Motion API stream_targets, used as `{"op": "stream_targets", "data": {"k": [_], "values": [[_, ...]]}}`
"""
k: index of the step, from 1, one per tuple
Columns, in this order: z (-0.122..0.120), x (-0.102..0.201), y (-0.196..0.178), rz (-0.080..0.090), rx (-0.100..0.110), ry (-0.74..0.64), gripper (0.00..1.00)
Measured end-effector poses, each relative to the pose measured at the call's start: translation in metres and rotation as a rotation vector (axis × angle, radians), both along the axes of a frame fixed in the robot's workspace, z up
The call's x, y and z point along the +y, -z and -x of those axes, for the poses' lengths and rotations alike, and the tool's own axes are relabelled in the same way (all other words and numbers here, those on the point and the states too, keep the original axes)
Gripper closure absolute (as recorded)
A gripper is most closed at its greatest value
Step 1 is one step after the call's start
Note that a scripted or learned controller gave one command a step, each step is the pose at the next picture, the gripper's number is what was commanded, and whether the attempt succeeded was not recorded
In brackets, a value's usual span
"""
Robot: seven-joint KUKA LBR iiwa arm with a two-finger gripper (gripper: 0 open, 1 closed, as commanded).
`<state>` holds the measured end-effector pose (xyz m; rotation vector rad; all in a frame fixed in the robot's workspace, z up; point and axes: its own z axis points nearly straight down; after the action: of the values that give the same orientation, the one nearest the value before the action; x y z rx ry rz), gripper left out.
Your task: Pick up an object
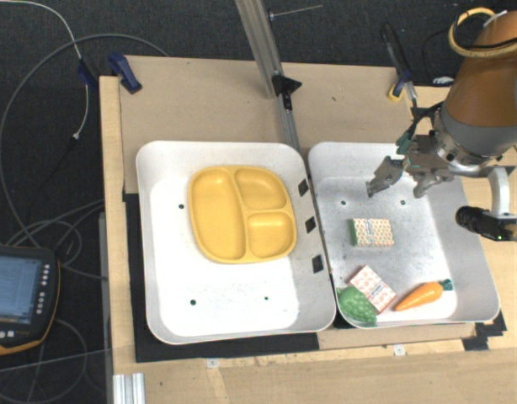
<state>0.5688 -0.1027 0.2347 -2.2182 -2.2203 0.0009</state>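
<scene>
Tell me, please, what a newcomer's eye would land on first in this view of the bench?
Probably the yellow divided plate, bright against the left bin where it lies alone. Next comes the gripper, fingers spread, hanging over the far part of the right bin. Nearer the camera in that bin lie a small box, an orange carrot, a second box and a green piece.

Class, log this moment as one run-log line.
gripper: open, above right bin, holds nothing | patterned box: lying below it | carrot: near front edge
</scene>
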Motion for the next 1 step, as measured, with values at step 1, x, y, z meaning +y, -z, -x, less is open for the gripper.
{"op": "stream_targets", "data": {"k": [1], "values": [[0.0,-0.0001,0.0,0.0,0.0,0.0,0.0]]}}
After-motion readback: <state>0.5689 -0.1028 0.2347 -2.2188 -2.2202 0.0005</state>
